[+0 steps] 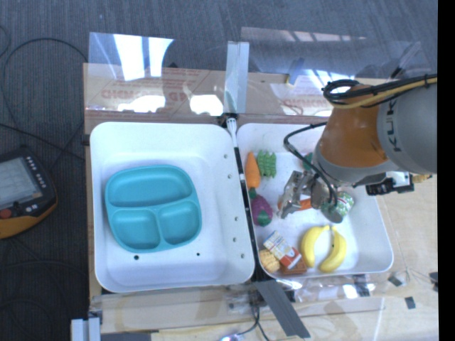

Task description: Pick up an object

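The arm [409,130] is grey, bearing dark lettering. An orange band [352,137] sits at its 9 o'clock side. A black cable [370,87] loops at 12.

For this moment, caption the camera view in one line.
Gripper low in right bin among toy food; teal tray sits in left bin.

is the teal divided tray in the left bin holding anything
Empty. The teal tray shows only bare blue in all three compartments; the toy food all lies in the right bin.
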You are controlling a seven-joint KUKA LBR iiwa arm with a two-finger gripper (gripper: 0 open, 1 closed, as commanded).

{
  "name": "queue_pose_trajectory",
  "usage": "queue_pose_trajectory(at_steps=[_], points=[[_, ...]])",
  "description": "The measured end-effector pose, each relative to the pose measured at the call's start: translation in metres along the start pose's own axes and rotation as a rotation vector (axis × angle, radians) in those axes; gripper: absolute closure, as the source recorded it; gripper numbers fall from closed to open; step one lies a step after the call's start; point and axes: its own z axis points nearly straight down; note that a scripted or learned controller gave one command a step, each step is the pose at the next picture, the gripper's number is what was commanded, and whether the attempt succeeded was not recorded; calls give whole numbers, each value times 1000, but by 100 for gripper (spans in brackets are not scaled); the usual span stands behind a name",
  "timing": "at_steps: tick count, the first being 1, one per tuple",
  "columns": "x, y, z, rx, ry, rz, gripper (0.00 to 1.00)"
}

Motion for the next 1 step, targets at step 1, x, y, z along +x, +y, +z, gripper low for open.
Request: queue_pose_trajectory(at_steps=[1], points=[[-7,61,-74,-1,16,262,100]])
